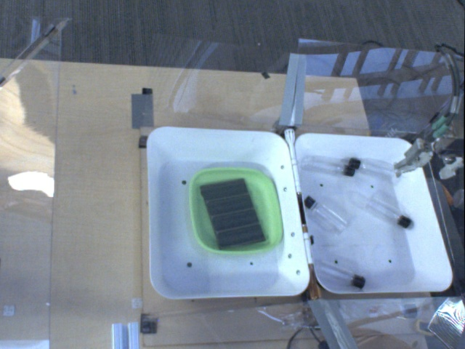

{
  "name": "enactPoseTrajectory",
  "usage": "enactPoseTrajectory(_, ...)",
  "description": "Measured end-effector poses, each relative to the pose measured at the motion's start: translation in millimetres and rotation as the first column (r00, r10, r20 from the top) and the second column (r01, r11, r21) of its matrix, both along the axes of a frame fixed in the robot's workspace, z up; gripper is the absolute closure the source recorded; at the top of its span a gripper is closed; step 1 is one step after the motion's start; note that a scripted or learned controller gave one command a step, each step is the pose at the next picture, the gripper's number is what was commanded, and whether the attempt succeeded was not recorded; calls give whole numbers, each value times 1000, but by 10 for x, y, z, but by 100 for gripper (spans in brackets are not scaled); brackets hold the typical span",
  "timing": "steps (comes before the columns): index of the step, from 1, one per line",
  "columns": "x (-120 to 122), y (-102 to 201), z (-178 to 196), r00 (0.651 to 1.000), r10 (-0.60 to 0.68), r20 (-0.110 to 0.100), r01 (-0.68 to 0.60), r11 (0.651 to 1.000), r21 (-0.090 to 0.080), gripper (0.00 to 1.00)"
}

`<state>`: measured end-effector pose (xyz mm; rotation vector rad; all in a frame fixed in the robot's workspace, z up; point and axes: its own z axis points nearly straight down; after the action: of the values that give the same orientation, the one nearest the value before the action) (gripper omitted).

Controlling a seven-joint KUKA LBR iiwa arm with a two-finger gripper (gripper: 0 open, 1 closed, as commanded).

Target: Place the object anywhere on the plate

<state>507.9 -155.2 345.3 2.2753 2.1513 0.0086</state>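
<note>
The object to move would be one of the clear tubes with black caps lying in my right bin. The nearest tube lies below and left of my gripper, its long axis slanting down to the right, cap at the lower end. Another tube lies along the bin's top, one near the left wall, and one at the bottom edge. My gripper sits at the bin's upper right rim; whether it is released or clenched I cannot tell (too small and pale). The green plate waits in the left bin, well apart, already carrying a dark ribbed block. The bins' shared wall stands between.
</note>
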Motion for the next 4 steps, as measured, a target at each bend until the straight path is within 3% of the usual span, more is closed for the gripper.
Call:
enactPoseTrajectory(1,-191,-420,-283,998,-69,-4,69,998,1,0)
enactPoseTrajectory(4,-189,-439,13,983,-182,-2,182,983,2,0)
